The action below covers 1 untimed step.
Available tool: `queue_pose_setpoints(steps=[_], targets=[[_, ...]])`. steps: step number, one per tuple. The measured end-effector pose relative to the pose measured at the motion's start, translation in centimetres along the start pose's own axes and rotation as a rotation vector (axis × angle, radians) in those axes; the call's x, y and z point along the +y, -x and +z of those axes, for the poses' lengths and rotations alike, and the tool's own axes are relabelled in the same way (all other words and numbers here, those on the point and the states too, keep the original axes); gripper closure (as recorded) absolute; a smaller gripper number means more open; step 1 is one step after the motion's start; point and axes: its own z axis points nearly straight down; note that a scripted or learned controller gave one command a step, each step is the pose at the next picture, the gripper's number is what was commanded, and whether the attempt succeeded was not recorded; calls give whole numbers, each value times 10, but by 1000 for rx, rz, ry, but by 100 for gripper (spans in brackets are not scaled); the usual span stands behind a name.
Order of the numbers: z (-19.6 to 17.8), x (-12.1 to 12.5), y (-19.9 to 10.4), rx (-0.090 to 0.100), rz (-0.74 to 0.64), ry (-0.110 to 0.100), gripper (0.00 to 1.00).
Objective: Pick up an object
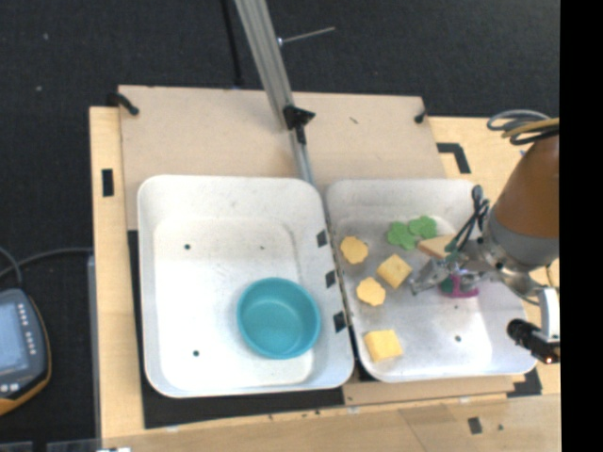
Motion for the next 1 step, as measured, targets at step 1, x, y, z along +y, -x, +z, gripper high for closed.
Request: queue_pose_setpoints(steps=[1], targets=[[-14, 2, 1, -2, 4, 9, 100]])
